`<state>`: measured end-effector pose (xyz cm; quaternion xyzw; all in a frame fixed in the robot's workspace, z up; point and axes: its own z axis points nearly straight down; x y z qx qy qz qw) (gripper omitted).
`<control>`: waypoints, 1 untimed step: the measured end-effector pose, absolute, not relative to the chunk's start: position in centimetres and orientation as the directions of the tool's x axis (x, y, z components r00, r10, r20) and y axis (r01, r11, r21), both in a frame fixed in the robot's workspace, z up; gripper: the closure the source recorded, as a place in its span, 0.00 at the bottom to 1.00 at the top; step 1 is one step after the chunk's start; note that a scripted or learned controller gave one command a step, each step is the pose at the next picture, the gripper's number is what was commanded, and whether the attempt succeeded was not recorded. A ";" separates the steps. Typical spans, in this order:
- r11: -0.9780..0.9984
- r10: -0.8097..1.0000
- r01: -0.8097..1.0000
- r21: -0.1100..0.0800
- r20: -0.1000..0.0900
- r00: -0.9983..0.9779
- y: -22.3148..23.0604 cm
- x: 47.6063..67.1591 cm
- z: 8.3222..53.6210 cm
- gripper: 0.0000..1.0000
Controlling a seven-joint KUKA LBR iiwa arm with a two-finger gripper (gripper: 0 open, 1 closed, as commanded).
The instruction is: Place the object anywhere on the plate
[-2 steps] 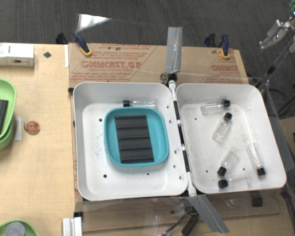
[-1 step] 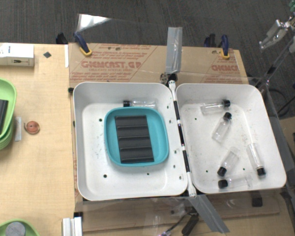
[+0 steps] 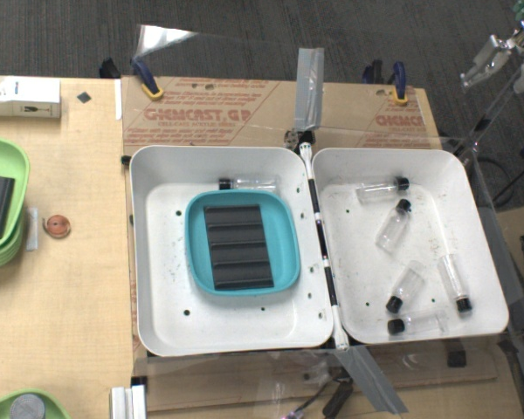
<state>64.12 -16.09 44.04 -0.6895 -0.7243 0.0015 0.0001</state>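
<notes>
Wooden bench (image 3: 79,304) bears two bins, with clear tubes (image 3: 393,230) loose in the right bin (image 3: 472,182), apart from the blue plate (image 3: 196,251); being round and slick, one could slip or roll during pickup, and the gripper's state I cannot tell.

This looks like a robotics lab. Two shallow white bins (image 3: 148,260) sit side by side on a cardboard sheet (image 3: 244,112) clamped to a pale wooden tabletop (image 3: 70,321), above dark grey carpet (image 3: 244,16). Right of the teal plate (image 3: 196,243), the second bin holds clear plastic vials with black caps (image 3: 393,230).
</notes>
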 end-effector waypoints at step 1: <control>0.103 0.995 0.995 -0.002 -0.002 -0.103 -22.3 65.6 44.0 0.00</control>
